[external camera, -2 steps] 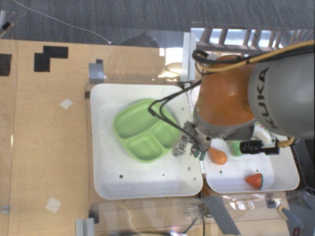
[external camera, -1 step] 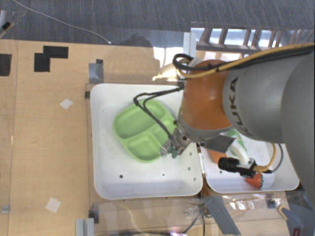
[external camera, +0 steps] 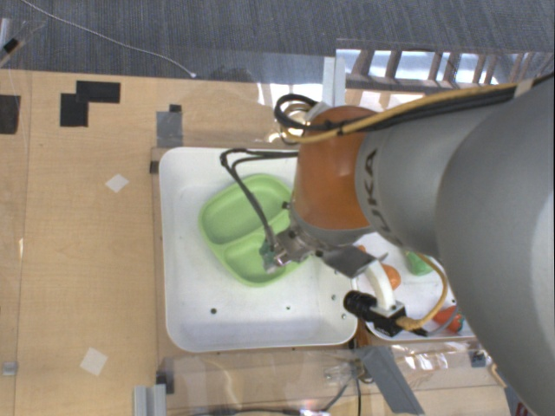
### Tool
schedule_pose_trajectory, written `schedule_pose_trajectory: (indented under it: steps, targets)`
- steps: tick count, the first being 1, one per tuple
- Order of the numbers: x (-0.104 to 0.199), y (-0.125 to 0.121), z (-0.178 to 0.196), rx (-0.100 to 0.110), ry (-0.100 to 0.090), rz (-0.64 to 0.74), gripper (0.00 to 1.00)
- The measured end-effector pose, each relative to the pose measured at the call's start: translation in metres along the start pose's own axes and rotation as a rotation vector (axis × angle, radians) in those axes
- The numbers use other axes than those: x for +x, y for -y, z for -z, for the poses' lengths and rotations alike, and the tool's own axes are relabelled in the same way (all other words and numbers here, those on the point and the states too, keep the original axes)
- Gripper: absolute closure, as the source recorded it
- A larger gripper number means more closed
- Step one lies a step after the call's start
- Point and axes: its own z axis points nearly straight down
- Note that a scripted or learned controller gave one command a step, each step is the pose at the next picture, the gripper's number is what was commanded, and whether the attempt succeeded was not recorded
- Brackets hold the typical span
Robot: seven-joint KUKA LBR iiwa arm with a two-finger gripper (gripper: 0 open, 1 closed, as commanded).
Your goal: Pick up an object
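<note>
Arm: grey KUKA, part of the logo readable on its side
Claw [external camera: 276, 258]: down on the green divided plate [external camera: 238, 219], can't tell its state
Plate: in left white bin [external camera: 186, 319]

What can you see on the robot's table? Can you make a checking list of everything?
Surface: wooden bench bearing a white bin; a second bin sits mostly under the arm.
Job's things: green divided plate lying flat in the white bin.
Clutter: small orange and green pieces beside the arm, too hidden to name.
Grippers: gripper down at the plate's right edge; finger state unclear.
Cables: black cable looping over the plate; a thin wire on the floor.
Surroundings: dark carpet, black marks on the bench.
</note>
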Motion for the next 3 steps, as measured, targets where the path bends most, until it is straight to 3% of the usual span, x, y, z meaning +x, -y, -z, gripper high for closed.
schedule_pose_trajectory:
  steps: [1,2,3]
  targets:
    - [0.046,-0.02,-0.02,0.002,-0.001,-0.188,1.0]
    - [0.048,-0.061,-0.006,0.001,0.0,-0.588,1.0]
    - [0.068,-0.041,-0.026,0.005,0.001,-1.206,1.0]
